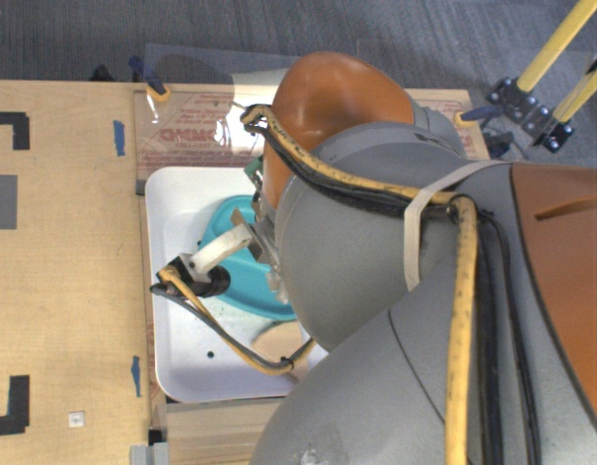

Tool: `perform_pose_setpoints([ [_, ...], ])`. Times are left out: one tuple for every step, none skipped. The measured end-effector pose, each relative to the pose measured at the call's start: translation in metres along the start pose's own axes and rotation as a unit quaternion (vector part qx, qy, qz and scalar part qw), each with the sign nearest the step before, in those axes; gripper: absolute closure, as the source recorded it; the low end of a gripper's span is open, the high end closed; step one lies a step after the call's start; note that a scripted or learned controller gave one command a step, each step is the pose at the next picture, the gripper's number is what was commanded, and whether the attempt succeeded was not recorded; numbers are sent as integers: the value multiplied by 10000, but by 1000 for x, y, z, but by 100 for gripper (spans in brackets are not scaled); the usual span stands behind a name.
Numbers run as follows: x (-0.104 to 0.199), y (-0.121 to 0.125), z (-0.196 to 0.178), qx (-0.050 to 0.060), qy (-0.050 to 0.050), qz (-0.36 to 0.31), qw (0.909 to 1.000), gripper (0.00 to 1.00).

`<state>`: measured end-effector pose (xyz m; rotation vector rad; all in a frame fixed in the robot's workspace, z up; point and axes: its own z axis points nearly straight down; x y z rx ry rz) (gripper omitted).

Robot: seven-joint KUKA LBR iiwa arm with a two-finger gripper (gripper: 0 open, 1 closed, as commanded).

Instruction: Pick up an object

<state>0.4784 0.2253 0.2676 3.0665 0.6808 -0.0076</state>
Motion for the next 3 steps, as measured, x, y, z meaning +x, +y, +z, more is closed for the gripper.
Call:
perform_pose_setpoints([
  [0,1,38,-3,8,1058,9944,100],
  [0,1,71,-2,-5,1179,9930,100],
  [1,0,-47,1,33,-967,9953,100],
])
